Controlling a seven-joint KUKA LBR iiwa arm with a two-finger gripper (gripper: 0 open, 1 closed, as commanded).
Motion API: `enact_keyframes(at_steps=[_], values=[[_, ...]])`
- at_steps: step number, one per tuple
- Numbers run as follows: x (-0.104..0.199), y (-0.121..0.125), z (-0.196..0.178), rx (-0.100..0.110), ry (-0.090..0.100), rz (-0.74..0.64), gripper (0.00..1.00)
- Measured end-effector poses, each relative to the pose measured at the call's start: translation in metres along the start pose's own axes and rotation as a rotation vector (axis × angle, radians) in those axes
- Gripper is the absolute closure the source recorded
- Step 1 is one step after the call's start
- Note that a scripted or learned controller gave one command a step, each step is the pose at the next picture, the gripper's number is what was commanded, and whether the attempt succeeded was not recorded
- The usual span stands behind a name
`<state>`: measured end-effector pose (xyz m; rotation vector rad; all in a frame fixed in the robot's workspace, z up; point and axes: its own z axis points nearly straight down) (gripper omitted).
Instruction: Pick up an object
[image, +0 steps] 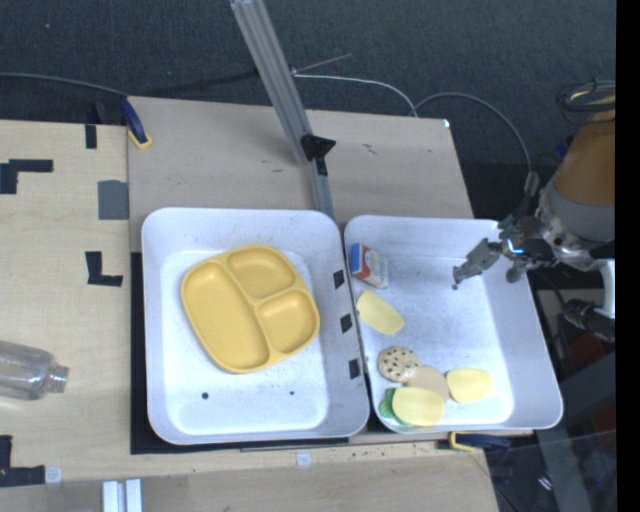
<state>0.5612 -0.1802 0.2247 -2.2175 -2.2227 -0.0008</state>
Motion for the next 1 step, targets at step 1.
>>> enact_keyframes(at_steps=[1], values=[[0.0012, 0.0005, -0.0098, 0.0, 0.002, -0.002, 1.0]])
